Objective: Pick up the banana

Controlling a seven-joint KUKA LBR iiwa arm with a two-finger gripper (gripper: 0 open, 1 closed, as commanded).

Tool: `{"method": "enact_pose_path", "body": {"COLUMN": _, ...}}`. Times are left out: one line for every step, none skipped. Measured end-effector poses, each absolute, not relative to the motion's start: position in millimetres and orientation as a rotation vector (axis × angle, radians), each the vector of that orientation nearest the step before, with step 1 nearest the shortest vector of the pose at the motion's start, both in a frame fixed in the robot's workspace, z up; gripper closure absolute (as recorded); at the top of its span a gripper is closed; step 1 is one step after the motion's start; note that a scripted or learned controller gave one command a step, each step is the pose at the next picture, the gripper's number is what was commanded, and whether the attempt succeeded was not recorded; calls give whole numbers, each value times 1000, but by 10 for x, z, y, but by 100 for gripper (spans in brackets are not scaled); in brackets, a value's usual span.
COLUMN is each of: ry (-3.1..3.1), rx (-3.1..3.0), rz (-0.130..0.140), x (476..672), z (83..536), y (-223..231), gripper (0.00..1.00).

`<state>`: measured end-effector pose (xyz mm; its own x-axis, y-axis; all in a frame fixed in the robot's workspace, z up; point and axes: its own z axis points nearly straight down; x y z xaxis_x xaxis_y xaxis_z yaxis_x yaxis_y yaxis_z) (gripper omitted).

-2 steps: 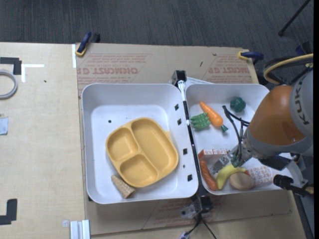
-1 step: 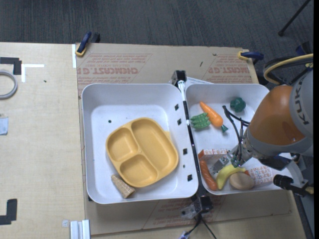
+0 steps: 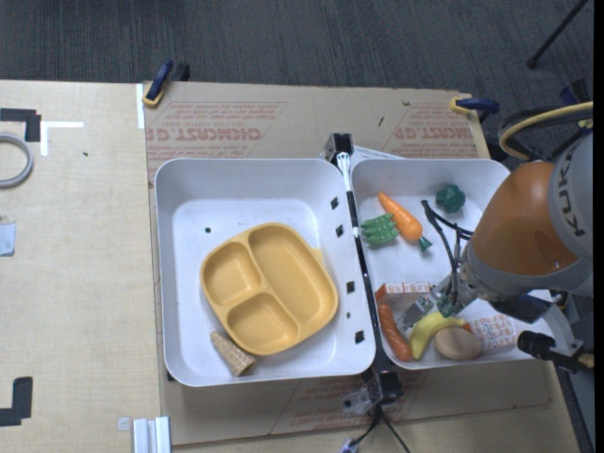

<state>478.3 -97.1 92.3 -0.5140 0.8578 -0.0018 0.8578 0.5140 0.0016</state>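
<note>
Yellow against the white plastic, the banana (image 3: pixel 431 330) lies in the right bin (image 3: pixel 491 173), close to that bin's near edge and a little toward its inner wall. We see it wedged among neighbours: a tan, rounded piece (image 3: pixel 459 343) touches its right end, and an orange-red sausage-like piece (image 3: pixel 393 332) runs along its left. Its long axis slants from the near left up to the far right, so its upper end points toward the claw (image 3: pixel 447 297).

We place the claw just above and slightly right of the banana's upper end, very close, perhaps touching; the wrist hides the tips, so we cannot tell whether it is wide or narrow, nor whether it grips anything. We judge the coming move a short descent toward the near left.

Farther back sit a carrot (image 3: pixel 404 217), green leafy food (image 3: pixel 377 230) and a dark green ball (image 3: pixel 450 197). Across in the left bin (image 3: pixel 179 253) rests a yellow divided plate (image 3: pixel 269 288).
</note>
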Motion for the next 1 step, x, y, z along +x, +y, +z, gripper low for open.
{"method": "enact_pose_path", "body": {"ry": 2731, "rx": 1548, "rz": 1, "x": 4783, "z": 923, "y": -971, "gripper": 0}}
